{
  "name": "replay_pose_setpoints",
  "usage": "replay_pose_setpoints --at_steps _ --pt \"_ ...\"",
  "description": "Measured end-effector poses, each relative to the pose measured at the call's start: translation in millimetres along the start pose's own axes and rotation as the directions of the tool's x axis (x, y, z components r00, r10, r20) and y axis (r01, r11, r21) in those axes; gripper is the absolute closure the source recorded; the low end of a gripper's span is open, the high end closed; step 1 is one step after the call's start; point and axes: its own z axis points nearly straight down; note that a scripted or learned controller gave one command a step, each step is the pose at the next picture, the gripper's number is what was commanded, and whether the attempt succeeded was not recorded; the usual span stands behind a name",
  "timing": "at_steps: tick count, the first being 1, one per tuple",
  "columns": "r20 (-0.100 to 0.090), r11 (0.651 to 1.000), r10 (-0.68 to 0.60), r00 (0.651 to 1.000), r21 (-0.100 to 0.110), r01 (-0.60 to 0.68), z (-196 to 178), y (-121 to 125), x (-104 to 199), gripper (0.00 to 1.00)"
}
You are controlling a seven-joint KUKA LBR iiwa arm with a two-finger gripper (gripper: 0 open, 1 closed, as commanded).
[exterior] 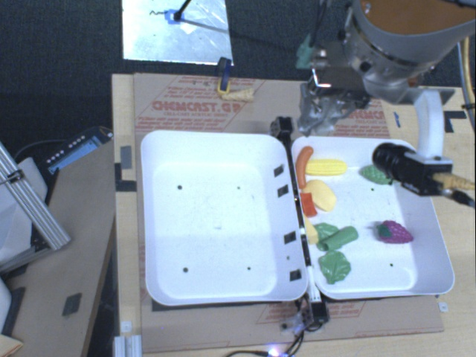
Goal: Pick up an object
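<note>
Yellow plastic corn lies in the right bin, right of centre in the frame, beside an orange sausage. Below them sit a green cylinder, a leafy green piece and purple grapes. Another green lump at upper right is partly hidden. The hand hangs over the bin's top edge, blurred; spread or pressed together, I cannot tell. The arm is cut off at the top.
</note>
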Motion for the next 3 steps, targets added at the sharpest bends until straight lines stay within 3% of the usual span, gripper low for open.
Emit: replay_pose_setpoints --at_steps 1,3 --pt "0.003 1.000 0.012 1.000 -0.001 -0.012 0 0 -77 1.00" --pt "0.000 1.000 0.001 1.000 0.000 -0.001 0 0 -39 1.00"
